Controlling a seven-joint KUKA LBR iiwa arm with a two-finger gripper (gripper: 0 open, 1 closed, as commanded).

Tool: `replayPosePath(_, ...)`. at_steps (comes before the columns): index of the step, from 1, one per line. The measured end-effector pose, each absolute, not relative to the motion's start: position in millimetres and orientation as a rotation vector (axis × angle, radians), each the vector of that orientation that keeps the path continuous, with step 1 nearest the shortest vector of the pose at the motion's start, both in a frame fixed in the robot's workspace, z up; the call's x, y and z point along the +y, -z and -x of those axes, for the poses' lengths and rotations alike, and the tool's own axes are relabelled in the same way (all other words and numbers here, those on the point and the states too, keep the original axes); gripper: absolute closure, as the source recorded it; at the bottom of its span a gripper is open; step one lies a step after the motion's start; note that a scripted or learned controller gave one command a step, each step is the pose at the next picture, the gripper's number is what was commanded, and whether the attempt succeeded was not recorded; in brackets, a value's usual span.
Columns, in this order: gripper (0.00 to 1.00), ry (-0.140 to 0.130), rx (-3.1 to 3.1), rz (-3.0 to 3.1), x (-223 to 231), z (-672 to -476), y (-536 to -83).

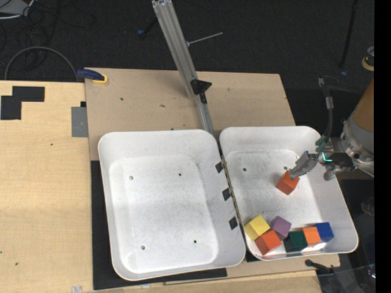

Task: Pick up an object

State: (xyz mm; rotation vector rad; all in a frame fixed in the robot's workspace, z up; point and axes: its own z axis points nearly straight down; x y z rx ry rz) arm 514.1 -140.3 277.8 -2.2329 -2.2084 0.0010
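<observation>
I see the gripper (297, 173) touching a tilted red block (286, 183) in the right bin (269, 140); jaws' state I cannot tell.

bench (153, 96): pale wood | on it: left white bin (162, 203); right white bin (269, 142), side by side

One fixed camera, high above the bench (183, 102), looking down at a slant. Both bins sit in the lower half of the view: the left bin (122, 148) near the middle, the right bin (269, 136) toward the right edge. The near bin rims almost reach the bottom of the view. Beyond the bench, dark floor runs across the top. The arm (366, 127) comes in from the right and is cut off by the edge. It's a mid-distance view.
</observation>
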Motion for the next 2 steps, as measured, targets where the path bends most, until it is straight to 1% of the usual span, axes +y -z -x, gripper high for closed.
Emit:
replayPosePath(1, 0.00, -0.008, -2.218, 2.208, -62, -515.5, -185)
replayPosePath(2, 1.00, -0.004, -2.209, 2.229, -68, -516.9, -200)
